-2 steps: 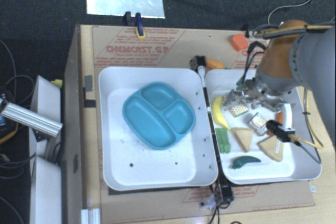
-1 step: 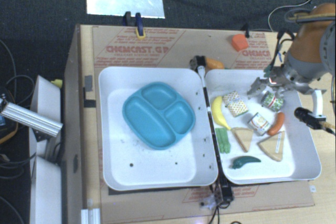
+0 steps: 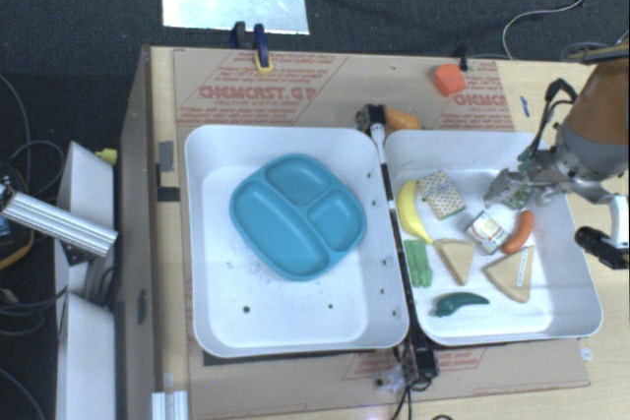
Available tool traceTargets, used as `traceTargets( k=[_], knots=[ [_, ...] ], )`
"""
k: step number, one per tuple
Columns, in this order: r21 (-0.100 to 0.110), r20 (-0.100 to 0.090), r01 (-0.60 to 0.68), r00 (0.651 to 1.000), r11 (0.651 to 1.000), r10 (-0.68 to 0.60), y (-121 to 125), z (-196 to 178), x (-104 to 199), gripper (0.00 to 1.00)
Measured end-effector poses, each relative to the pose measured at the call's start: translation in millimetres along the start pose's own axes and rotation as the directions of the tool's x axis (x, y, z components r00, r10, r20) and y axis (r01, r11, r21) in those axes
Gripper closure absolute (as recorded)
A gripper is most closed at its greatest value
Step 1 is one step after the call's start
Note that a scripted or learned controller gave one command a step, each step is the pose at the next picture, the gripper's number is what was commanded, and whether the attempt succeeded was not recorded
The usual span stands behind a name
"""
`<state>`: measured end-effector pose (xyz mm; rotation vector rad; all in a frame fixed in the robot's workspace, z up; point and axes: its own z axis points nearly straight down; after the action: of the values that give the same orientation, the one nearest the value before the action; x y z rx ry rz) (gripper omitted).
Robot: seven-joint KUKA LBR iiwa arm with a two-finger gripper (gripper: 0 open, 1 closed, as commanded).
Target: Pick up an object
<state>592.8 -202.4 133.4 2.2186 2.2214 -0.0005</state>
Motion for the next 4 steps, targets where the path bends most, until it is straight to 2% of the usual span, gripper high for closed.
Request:
traceTargets(
  k=[1,2,3,4],
  knots=[
    [-0.01,0.006,-0.001,1.0,1.0,0.001,-18,35,-7,0.0],
    [-0.006,0.0,0.003,1.0,1.0,-0.003,62,-29,-4,0.0],
    [-0.002,0.0,0.001,1.0,1.0,-0.001,33,-52,-4,0.0],
    [0.0,-0.001,0.003,1.0,1.0,-0.003,47,-17,-4,0.0]
  ],
)
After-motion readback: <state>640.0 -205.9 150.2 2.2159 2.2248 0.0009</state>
